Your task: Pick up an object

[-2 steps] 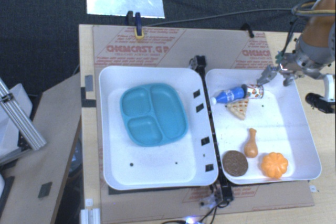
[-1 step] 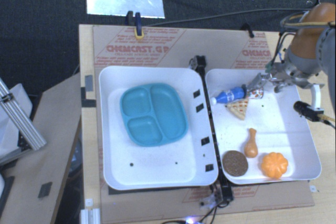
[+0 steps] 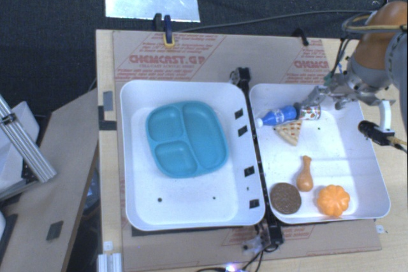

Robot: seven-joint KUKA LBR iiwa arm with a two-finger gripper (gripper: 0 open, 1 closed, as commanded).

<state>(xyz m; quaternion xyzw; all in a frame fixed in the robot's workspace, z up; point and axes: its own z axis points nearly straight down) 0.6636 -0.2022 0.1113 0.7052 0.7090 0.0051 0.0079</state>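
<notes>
Dark carpet surrounds a pale wooden counter (image 3: 210,51) on which two shallow white bins sit side by side. In the left bin (image 3: 131,156) lies a turquoise divided plate (image 3: 186,139), smooth moulded plastic with three compartments. The right bin (image 3: 363,162) holds the candidates: a small blue bottle (image 3: 282,116) on its side with a white cap pointing left and a labelled band toward the right, a tan waffle wedge (image 3: 290,132) just below it, a drumstick-shaped toy (image 3: 305,174), a dark brown round cookie (image 3: 285,198) and an orange pumpkin (image 3: 333,200) near the front edge.

Reaching in from the right, the claw (image 3: 319,99) hangs at the bottle's labelled end, very near or touching it; whether its fingers are spread or pressed together I cannot tell (they blur into the wrist hardware).

Judging by looks, the bottle is light, rigid and slick, and being round it would likely roll or squirt away from an off-centre pinch. Across its middle, fingers square to the long axis, seems the best hold. The pumpkin's ribbed, bulging shape looks harder to span.
</notes>
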